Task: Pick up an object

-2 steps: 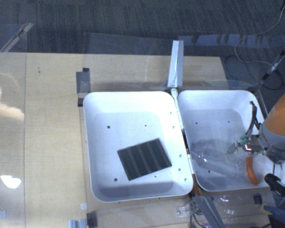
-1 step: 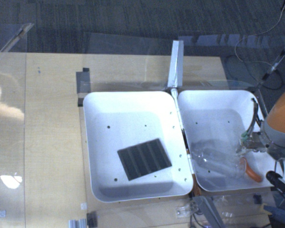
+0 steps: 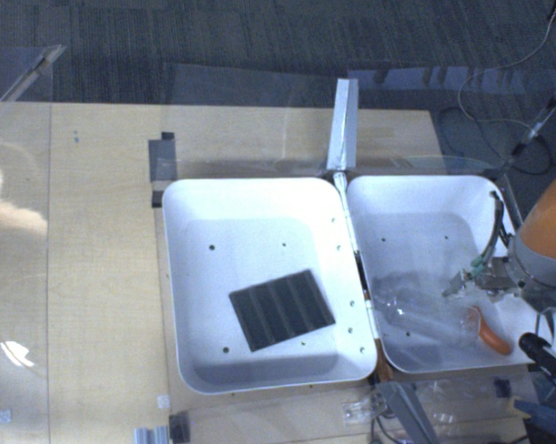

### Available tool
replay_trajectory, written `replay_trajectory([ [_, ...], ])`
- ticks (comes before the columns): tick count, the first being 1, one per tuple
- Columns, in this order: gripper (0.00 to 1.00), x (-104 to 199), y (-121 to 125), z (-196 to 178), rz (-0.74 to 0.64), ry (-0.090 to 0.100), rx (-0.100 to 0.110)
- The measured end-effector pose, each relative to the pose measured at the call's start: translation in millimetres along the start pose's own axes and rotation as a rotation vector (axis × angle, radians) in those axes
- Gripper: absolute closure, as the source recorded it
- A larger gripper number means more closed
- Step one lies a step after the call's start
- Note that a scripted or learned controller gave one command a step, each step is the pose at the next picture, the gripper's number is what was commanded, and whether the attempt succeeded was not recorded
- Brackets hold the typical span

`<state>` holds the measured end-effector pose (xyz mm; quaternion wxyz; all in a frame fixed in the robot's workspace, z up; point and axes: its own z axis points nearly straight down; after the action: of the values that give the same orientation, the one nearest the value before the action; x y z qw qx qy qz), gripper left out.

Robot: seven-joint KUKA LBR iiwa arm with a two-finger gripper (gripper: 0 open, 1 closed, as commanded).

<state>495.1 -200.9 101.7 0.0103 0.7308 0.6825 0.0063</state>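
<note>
A dark ribbed rectangular pad (image 3: 281, 309) lies flat in the left bin (image 3: 196, 219), turned at a slight angle. In the right bin (image 3: 414, 203) lies a clear plastic item (image 3: 416, 314), hard to make out against the white floor. An orange carrot-like piece (image 3: 493, 338) rests near that bin's front right corner. My gripper (image 3: 468, 284) reaches in from the right and hangs low over the right bin, just right of the clear item and above the orange piece. I see nothing held in it.
A metal divider post (image 3: 342, 123) stands behind the seam between the bins. Cables (image 3: 512, 135) and black hardware (image 3: 538, 353) crowd the bench's right side. The wooden benchtop (image 3: 88, 269) stretches out to the left.
</note>
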Motion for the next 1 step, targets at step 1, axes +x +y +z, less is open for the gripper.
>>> replay_trajectory([
  [1, 0.00, 46.2, 5.8, 6.4, 0.177, 0.003, 0.018],
])
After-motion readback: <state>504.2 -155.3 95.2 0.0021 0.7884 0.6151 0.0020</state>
